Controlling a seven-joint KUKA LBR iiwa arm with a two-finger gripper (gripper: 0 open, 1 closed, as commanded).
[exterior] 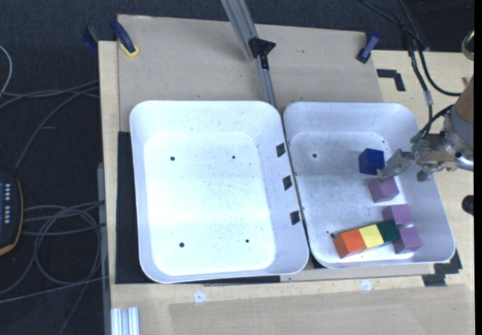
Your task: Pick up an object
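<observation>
The right bin (331, 138) holds a blue cube (370, 161), a purple cube (384, 190) just below it, and two more purple blocks (399, 214) (410, 238) near the front right corner. An orange, yellow and green bar (366, 238) lies along the front wall. My gripper (409, 169) hangs over the bin's right side, just right of the blue and purple cubes. It is open, its fingers spread, with nothing between them. One fingertip (392, 169) sits close to the blue cube's lower right corner.
The left bin (203, 190) lies beside the right one, joined by black clips (287, 181). A metal pole (239, 10) slants over the back of the bench. Cables lie on the floor at the left and back right.
</observation>
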